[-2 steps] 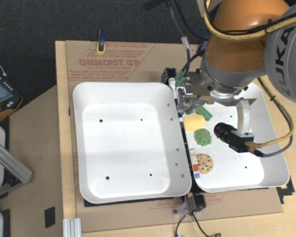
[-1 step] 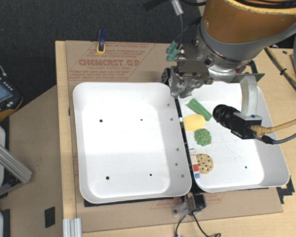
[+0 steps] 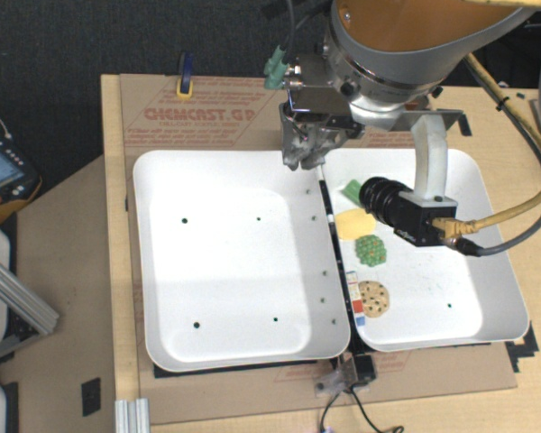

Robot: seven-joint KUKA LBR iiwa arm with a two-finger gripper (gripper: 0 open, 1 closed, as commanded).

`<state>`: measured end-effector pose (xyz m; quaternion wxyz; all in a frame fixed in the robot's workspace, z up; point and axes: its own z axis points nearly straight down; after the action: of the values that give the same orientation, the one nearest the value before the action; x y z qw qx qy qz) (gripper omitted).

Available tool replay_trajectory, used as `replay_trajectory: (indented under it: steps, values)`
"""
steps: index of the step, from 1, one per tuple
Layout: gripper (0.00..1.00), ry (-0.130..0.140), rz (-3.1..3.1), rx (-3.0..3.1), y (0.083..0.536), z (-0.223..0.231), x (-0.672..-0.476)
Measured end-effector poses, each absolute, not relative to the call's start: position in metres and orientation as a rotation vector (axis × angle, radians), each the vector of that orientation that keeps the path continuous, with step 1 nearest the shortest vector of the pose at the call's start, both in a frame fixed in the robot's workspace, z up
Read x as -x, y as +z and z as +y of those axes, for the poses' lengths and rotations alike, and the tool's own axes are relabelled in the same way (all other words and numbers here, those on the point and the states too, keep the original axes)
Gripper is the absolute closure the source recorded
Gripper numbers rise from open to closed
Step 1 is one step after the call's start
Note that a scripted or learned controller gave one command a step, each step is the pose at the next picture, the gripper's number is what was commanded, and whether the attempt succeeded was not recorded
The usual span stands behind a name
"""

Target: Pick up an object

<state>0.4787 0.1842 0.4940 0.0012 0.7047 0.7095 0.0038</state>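
The dark metal hand (image 3: 305, 148) hangs over the far end of the rim where the two bins meet. Its tip is a dark blur, so whether it is spread or pressed together cannot be told. The arm's bulk cuts off the far edge of the shallow white right-side bin (image 3: 451, 323). In that bin, close to the shared rim, lie a small green scrap (image 3: 352, 190), a yellow block (image 3: 353, 223), a bumpy green lump (image 3: 371, 250) and a speckled tan disc (image 3: 372, 299). The shallow white left-side bin (image 3: 225, 260) shows broad open floor.
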Motion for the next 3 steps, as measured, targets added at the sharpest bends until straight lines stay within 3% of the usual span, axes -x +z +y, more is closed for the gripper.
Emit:
replay_trajectory:
  steps: [2,3]
  values:
    - [1.00,0.009,2.224,-2.214,0.512,0.183,-0.480]
    - [0.00,0.006,2.224,-2.215,0.511,0.183,-0.480]
